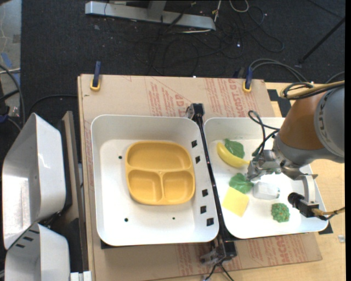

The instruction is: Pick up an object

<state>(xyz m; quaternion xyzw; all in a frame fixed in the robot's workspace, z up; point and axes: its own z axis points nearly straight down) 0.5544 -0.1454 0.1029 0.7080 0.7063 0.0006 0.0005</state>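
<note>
Yellow block (236, 203) nearest, untouched in right bin (258, 233); jaws (258, 171) low over green piece (240, 183), grip state unclear; nothing lifted yet.

A brown cardboard sheet (164, 90) with red print covers the counter, pinned at its far edge by two clamps (96, 77) toward 11 and 1 o'clock. Beyond it, at 12 o'clock, dark carpeted floor (49, 38) carries loose black cables (175, 46) and a grey metal bar (148, 13). At 9 o'clock stand white plastic tubs (30, 175).
</note>
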